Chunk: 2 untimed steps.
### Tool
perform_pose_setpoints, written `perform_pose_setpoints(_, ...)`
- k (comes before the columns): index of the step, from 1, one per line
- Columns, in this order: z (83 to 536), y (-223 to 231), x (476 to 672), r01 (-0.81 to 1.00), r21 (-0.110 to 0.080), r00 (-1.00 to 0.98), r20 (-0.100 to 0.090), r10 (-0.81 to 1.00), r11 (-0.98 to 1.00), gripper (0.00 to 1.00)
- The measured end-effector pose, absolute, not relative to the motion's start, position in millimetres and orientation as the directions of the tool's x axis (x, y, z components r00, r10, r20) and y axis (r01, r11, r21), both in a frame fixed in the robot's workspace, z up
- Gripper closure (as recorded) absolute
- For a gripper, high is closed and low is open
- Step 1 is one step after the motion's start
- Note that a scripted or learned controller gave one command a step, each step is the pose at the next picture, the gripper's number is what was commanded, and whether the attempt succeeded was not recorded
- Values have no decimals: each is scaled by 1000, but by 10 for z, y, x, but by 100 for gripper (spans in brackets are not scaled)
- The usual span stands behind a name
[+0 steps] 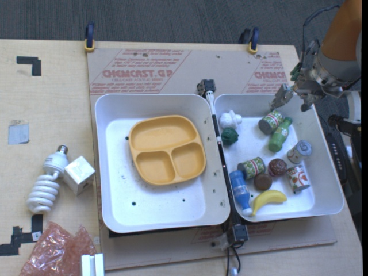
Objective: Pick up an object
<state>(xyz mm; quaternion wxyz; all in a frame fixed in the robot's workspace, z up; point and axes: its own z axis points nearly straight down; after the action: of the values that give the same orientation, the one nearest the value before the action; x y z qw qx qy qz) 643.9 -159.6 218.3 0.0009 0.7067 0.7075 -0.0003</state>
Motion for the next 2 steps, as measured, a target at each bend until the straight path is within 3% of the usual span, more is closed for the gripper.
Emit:
perform_pose_setpoints(1,1098,-1409,6145,1000,15,-1,-5,1000,1,0)
perform_pose_setpoints(2,943,-2184,6171,1000,4,-5,5,1000,5,0)
